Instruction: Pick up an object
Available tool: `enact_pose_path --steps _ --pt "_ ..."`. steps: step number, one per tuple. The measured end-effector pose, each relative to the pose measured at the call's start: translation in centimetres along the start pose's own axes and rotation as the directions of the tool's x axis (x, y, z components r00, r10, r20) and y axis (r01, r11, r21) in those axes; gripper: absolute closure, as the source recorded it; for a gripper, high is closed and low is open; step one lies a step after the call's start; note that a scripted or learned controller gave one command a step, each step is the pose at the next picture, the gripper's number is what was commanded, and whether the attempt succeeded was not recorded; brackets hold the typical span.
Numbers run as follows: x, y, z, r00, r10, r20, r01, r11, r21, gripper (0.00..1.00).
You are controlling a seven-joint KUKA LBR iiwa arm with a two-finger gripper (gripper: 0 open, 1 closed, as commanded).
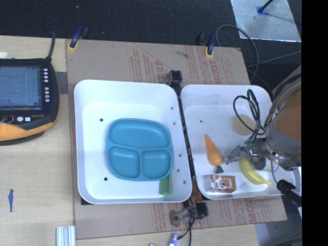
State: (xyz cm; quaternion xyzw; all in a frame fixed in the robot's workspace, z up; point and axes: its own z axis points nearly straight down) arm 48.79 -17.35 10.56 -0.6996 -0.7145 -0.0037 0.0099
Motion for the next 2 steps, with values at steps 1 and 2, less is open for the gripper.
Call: enact_pose_path --steps 1,2 --pt "-0.6 -0.1 -1.1 1.0 0.004 0.013 -0.004 1.0 -0.004 1.0" --pt "-1.4 -1.2 -8.2 1.0 0.018 0.02 -0.018 1.0 -0.009 1.0"
